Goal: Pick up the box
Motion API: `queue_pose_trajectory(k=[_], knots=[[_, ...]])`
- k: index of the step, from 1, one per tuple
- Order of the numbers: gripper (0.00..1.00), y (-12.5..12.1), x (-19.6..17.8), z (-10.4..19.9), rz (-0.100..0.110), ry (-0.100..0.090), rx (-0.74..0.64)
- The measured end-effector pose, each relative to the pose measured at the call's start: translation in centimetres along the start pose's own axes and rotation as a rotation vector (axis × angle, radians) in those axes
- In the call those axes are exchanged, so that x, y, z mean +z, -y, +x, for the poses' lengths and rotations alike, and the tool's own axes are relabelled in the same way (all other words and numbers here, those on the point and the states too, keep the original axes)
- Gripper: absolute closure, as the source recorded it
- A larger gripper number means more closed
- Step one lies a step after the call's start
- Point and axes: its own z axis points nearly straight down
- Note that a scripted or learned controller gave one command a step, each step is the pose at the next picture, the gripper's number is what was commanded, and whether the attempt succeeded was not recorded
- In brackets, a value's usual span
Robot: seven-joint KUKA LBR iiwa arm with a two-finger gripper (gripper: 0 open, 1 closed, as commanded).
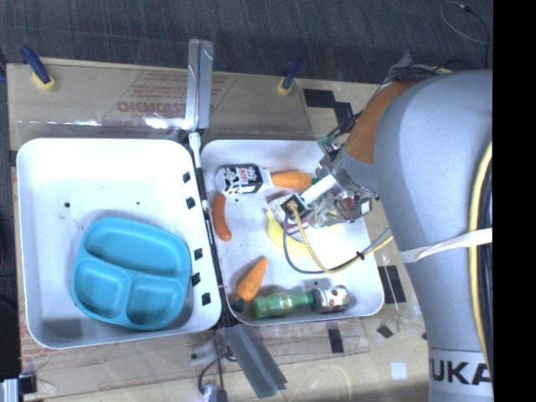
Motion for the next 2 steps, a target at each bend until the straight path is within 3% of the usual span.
queue_pose_trajectory(k=[1, 2], knots=[[1.0, -1.5, -0.1, 4.9, -0.006, 0.001, 0.157], [1.0, 3.8, 0.0, 5.6, -0.007, 0.001, 0.157]])
